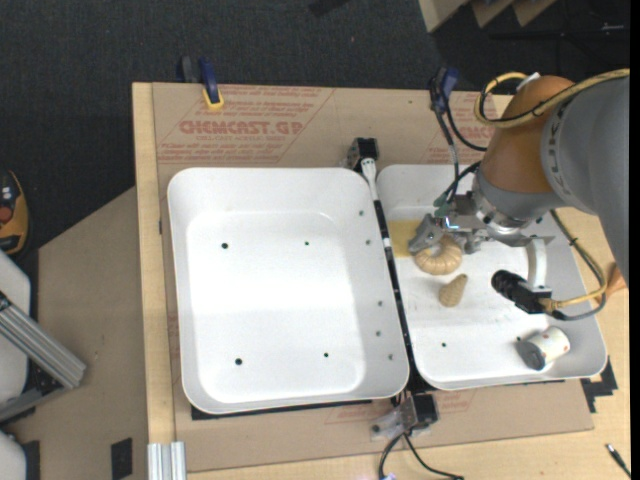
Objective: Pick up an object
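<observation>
**Pincer low over ridged tan piece, right bin**

Surface (280, 118): brown board with red print. It carries two shallow white bins side by side, their inner rims touching. Blue clamps sit on its far edge.

Left bin (280, 298): white floor with four small dark dots.

Right bin (480, 358): holds all the loose things.
- Ridged tan piece (438, 261), rounded and shell-like, in the bin's left half, about midway between the far and near walls.
- Small tan lump (453, 290), smooth and oblong, just beside the ridged piece on its near side. Cannot tell whether the two touch.
- White cylinder (543, 348) with a grey end, lying on its side in the near right corner, well apart from the tan pair.
- Pale yellow patch (402, 236) against the bin's left wall, level with the pincer. Too faint to identify.

Arm (585, 158): grey, with its orange band toward the far side. It reaches in from the right over the right bin's far half.

Pincer (441, 232): low in the bin, at the far edge of the ridged tan piece and partly overlapping it in this view. Contact cannot be confirmed. How far the pincer is open cannot be told from this angle, nor whether it has hold of anything.
</observation>
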`<state>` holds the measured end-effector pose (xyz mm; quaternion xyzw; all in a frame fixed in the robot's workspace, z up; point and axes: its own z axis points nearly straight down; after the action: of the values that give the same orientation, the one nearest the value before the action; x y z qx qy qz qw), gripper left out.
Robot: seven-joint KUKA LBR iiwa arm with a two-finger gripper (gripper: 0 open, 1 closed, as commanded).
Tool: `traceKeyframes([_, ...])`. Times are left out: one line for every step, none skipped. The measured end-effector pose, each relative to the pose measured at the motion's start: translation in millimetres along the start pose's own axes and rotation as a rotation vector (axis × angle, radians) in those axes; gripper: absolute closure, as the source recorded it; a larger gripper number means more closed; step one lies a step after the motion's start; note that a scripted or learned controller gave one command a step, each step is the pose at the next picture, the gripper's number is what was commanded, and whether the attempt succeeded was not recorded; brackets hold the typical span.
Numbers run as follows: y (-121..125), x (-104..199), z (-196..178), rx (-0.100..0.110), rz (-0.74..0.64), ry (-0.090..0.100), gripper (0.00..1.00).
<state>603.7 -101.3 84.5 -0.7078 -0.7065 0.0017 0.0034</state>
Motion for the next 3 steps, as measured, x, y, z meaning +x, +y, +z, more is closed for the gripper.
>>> traceKeyframes([4,5,0,-0.006,-0.002,-0.002,0.00])
traceKeyframes([-50,10,0,-0.001,0.000,0.000,0.00])
traceKeyframes([-47,9,-10,-0.007,0.000,-0.002,1.00])
